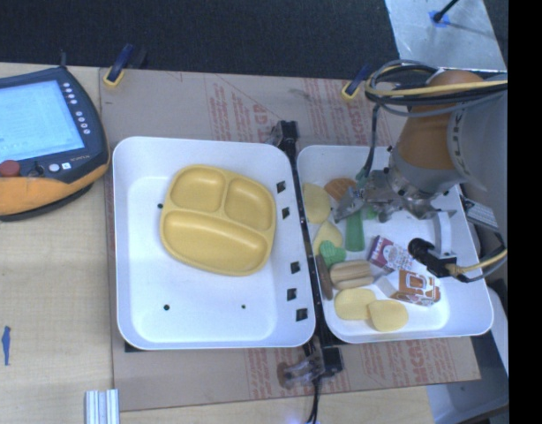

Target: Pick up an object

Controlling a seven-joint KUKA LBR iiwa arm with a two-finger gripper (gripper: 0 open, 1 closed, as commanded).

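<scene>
Gripper (364,203) low in the right bin (470,321), finger spread impossible to tell, nothing visibly held, directly over green block (354,233) standing lengthwise just beside the bin's left wall.

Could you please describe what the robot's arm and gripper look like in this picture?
The arm is a thick grey cylinder with an orange band above the wrist. Black and yellow cables loop over it. The gripper is a small assembly of grey metal and dark parts.
</scene>
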